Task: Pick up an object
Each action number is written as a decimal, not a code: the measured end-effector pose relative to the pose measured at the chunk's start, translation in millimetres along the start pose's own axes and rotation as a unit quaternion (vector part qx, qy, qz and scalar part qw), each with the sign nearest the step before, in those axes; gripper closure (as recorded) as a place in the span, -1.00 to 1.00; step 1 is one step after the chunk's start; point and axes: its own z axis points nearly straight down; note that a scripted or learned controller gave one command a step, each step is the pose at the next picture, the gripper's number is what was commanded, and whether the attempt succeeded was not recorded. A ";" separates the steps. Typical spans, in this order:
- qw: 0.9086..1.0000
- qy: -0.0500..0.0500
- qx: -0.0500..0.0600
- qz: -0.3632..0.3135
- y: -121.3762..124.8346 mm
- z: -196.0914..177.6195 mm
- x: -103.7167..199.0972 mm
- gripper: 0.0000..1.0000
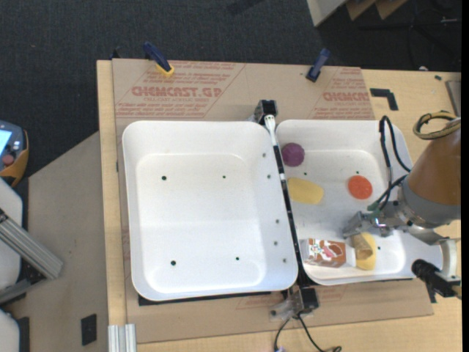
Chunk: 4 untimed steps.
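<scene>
a: bins first. two white bins sit side by side on the tabletop [220,79], which is covered in brown cardboard. the right bin [333,134] is my landmark; the left bin [198,204] touches it along the black divider strip.

b: what lies in the right bin?

a: four things. a purple ball [293,154] sits near its far left corner. a yellow lemon-like piece [305,191] lies just nearer than the ball, close to the bin's left wall. an orange round piece [359,188] rests toward the middle right. a red and white packet [325,252] lies flat by the near wall.

b: and the arm?

a: the arm [436,189] comes in over the bin's right wall, its orange band showing. the gripper [360,227] is low over the near right part of the bin, just above a small yellow block [366,254], which sits just right of the packet.

b: is it holding the block?

a: i cannot tell. the gripper's tip is too small and blurred to judge whether it is apart or together, and whether it touches the block is unclear.

b: anything else?

a: two blue clamps [158,59] grip the tabletop's far edge, beyond the bin.
</scene>
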 end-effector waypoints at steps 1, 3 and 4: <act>1.000 -0.003 -0.005 -0.002 48.5 -0.6 -1.5 -1.00; 1.000 0.005 -0.001 0.000 141.2 -1.8 -47.7 -1.00; 1.000 0.000 -0.001 -0.004 135.2 -0.9 43.5 -1.00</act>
